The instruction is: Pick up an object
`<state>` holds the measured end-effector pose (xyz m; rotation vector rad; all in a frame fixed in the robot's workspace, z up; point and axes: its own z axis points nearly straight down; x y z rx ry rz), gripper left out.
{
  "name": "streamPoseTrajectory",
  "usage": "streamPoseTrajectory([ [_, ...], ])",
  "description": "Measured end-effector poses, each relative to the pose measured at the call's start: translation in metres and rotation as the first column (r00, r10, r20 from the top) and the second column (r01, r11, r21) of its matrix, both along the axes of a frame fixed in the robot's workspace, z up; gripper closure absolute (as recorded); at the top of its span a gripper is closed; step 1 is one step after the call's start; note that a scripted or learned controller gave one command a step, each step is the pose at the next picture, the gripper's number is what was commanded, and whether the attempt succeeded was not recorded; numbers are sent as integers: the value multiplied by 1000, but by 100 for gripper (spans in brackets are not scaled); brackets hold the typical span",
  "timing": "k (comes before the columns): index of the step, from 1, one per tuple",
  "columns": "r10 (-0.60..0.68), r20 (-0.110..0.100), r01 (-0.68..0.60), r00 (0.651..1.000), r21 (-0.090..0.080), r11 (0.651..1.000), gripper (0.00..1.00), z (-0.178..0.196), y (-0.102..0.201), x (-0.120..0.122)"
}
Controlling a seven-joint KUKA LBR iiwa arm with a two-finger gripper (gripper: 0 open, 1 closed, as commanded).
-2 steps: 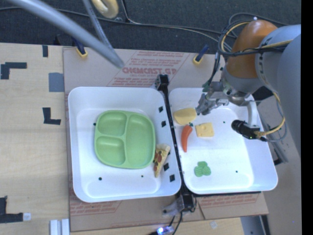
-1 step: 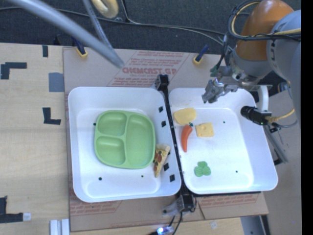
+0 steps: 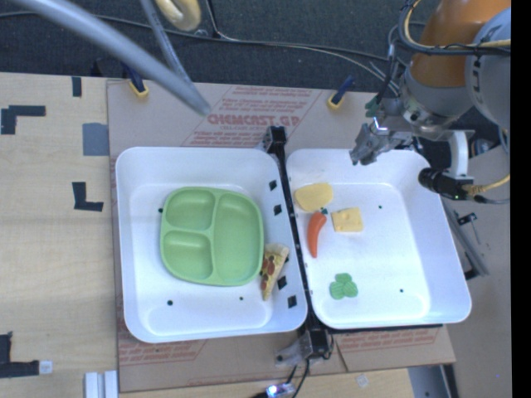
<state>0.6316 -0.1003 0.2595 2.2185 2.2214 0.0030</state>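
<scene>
The right bin [image 3: 415, 305] holds a yellow chip-shaped piece [image 3: 314, 196], an orange carrot [image 3: 316, 232], a yellow cheese block [image 3: 348, 220] and a green broccoli piece [image 3: 343, 287]. My gripper [image 3: 366, 149] hangs above the bin's back edge, up and to the right of the yellow chip piece. Nothing shows between its fingers. It is apart from all the objects.
The left bin [image 3: 141, 305] holds a green sectioned plate [image 3: 211, 235], and a pizza slice [image 3: 272, 269] lies against the plate's right side by the divider. Cardboard underlies both bins. Grey poles cross the upper left. The arm's body and cables crowd the upper right.
</scene>
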Motion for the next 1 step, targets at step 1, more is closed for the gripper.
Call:
streamPoseTrajectory([
  [1, 5, -4, -5, 1000, 1, 1000, 100, -16, 58, 2],
])
